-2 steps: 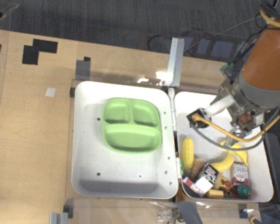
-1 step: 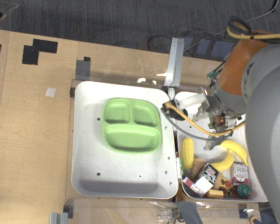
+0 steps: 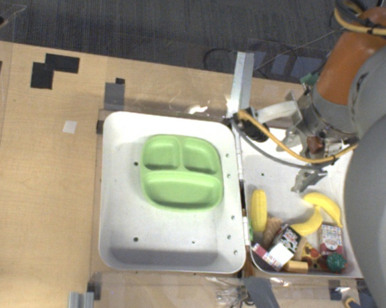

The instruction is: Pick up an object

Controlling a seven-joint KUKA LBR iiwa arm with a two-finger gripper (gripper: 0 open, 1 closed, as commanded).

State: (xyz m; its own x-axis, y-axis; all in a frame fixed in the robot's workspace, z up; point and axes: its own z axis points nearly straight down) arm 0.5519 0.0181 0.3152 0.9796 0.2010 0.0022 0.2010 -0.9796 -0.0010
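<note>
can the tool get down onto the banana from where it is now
Probably yes. The tool hangs over the right bin, just above the banana, with bare bin floor between them. The banana lies on top of the pile, so nothing covers it, though the corn and small boxes crowd its lower end.

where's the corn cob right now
The corn cob lies in the right bin, against its left wall, beside the banana and above the pile of small items.

A bulky grey robot arm [image 3: 383, 133] with an orange band [image 3: 345, 59] above its wrist, yellow cable [image 3: 281, 145] looping beside black hoses.
</note>
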